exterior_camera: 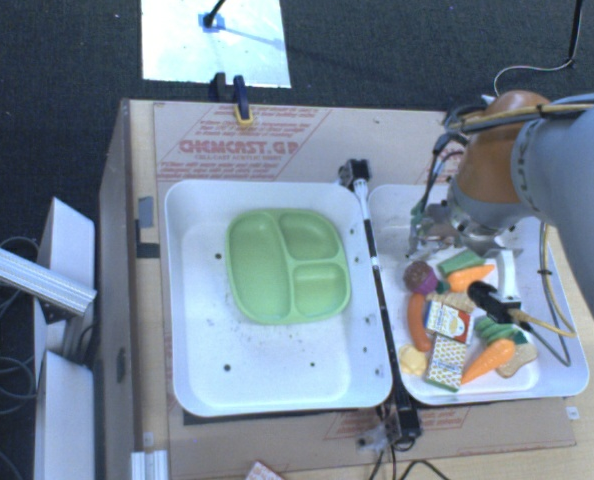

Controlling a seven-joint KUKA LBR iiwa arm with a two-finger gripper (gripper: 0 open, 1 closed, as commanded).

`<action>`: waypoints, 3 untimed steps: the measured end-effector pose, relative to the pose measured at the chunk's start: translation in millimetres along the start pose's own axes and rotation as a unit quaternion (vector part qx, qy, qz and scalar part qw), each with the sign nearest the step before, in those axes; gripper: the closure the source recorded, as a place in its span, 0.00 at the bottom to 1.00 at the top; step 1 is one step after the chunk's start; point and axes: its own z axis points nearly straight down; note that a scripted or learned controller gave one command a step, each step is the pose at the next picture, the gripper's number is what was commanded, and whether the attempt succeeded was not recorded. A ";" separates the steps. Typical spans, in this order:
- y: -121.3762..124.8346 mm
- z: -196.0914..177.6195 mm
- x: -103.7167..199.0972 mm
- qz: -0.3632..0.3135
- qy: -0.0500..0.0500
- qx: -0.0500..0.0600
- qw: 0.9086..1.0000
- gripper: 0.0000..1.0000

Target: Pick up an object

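Table [277, 133]: a cardboard-covered top printed with red lettering is seen, carrying two shallow white bins side by side.
Left bin [192, 368]: a green divided plate [287, 265] is held near its middle; three compartments are seen in the plate, one large on the left and two smaller on the right.
Right bin [562, 368]: a heap of toy food is gathered in its middle and near half.
Arm [567, 158]: it is brought in from the right, grey, with the orange band [492, 163] set above the wrist, over the far part of the right bin.
Tool [432, 230]: it is lowered at the far left of the right bin, just above the heap; whether it is spread or pressed together cannot be told, and nothing can be seen pinched in it.
Purple piece [419, 276]: a rounded item is lying just below the tool, at the top of the heap.
Orange sausage-like piece [417, 320]: its long axis is laid roughly along the bin's divider, near end toward the camera.
Carrot [489, 360]: its long axis is set on a slant, the tip pointed to the lower left and the green top [497, 330] to the upper right.
Small boxes [446, 340]: two printed cartons are laid between the sausage-like piece and the carrot, touching both.
Second orange-and-green piece [467, 270]: it is laid aslant right of the purple piece.
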 end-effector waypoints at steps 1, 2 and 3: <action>-0.1 0.1 0.0 0.000 0.000 0.000 1.000 0.00; 54.0 10.5 -9.3 -0.002 0.000 0.001 1.000 0.00; 11.4 10.9 -2.5 0.000 0.000 0.001 1.000 0.00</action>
